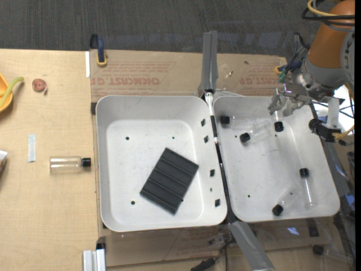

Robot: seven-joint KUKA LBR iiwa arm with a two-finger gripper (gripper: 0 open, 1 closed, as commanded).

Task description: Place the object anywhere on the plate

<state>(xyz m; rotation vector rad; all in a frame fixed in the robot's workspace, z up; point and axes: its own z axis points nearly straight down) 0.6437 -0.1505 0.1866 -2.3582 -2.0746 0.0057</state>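
**Gripper high over the right bin, nothing picked yet**

I see my gripper (282, 103) above the right bin's (324, 168) far edge; whether it is released or clenched I cannot tell. Clear vials (305, 186) with black caps lie scattered below it. The dark ribbed plate (169, 180) sits tilted in the left bin (113, 151). My worry: the vials are round and nearly see-through, so one may roll or slip away.

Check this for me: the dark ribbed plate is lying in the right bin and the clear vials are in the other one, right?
Not quite. The camera view shows the dark ribbed plate lying in the left bin; the clear vials are in the right bin.
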